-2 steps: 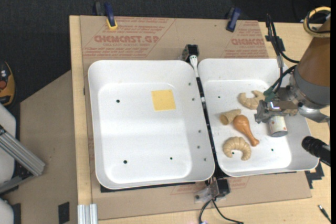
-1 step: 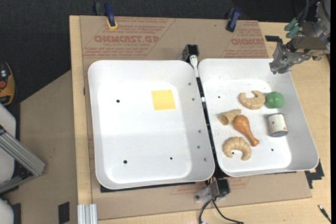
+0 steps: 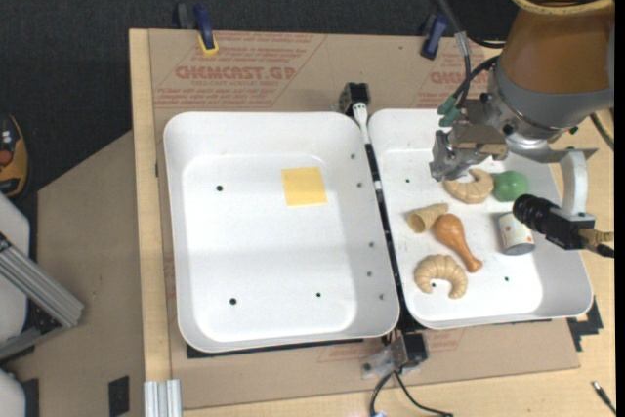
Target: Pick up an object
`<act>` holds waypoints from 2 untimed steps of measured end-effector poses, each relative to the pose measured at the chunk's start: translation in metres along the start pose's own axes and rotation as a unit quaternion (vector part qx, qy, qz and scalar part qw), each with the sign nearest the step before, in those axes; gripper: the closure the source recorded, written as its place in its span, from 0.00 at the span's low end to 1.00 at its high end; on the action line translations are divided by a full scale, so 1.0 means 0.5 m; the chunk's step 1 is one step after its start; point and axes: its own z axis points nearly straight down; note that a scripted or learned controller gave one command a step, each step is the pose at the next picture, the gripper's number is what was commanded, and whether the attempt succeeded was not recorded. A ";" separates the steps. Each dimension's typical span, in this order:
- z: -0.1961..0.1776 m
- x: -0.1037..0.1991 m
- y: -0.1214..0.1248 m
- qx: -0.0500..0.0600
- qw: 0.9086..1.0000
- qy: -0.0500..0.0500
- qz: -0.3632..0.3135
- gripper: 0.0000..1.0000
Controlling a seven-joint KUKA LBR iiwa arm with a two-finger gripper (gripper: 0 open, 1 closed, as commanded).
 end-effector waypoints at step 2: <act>-0.464 0.157 0.070 -0.014 1.000 0.001 -0.001 1.00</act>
